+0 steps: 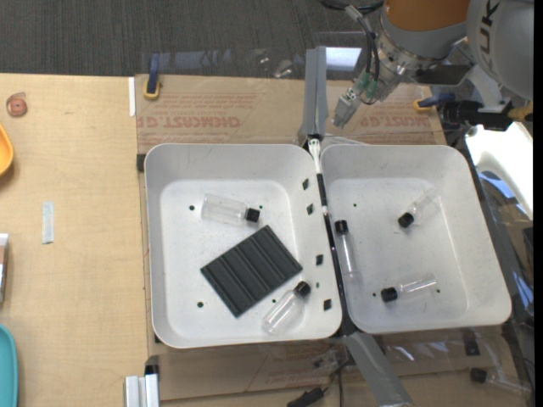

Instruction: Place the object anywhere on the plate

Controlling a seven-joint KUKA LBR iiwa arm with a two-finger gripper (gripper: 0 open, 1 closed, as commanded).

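- White plastic forms two shallow bins set side by side on a cardboard-covered bench: the left bin (157, 227) sits at centre frame, the right bin (475, 227) just beside it toward the right.
- Inside the left bin lies a dark ribbed plate (251, 270), a flat rectangle turned at an angle, near the bin's middle.
- A clear vial with a black cap (229, 210) lies on its side above and left of the plate, apart from it.
- A second clear vial (285, 307) lies tilted at the plate's lower right corner, just beside it or touching; which one cannot be told.
- In the right bin, a capped clear vial (417, 209) rests in the upper middle, another capped vial (409, 289) lies lower down, and a long thin vial (344, 246) lies along the left wall.
- At the upper right of the frame, the grey arm with its orange band (428, 2) hangs above the bench, beyond the bins' far edge.
- Its gripper (346, 114) points down and left, over the cardboard just above the seam between the bins. Whether it is open or closed cannot be told, and nothing is seen in it.
- A tan wooden tabletop (68, 227) fills the left of the frame.
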